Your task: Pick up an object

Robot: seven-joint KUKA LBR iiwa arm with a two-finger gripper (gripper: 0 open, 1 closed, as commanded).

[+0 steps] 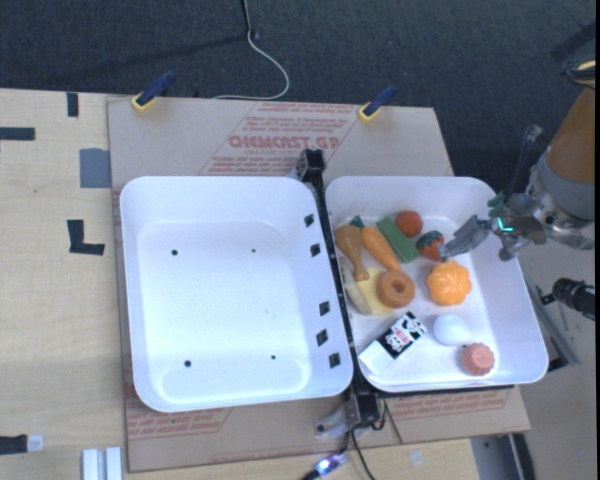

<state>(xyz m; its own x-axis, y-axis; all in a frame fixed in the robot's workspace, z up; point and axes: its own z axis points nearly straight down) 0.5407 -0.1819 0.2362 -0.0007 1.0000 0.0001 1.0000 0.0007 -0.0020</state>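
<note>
The right bin (520, 308) holds several toy foods: a red tomato (409, 222), an orange carrot (380, 248), a small red and green piece (430, 240), an orange pumpkin (448, 283), a brown ring donut (395, 288), a tan gourd-shaped piece (351, 247), a yellow wedge (365, 298), a black and white box (404, 335), a white egg (450, 328) and a pink piece (477, 358). My gripper (477, 250) hangs over the right side of this bin, just above and right of the pumpkin. Its fingers are spread open with nothing between them.
The left bin (140, 268) lies beside the right one, with a black divider (320, 268) between them. Both rest on a cardboard sheet (270, 138) held by two clamps. A cable (265, 58) runs across the dark floor behind.
</note>
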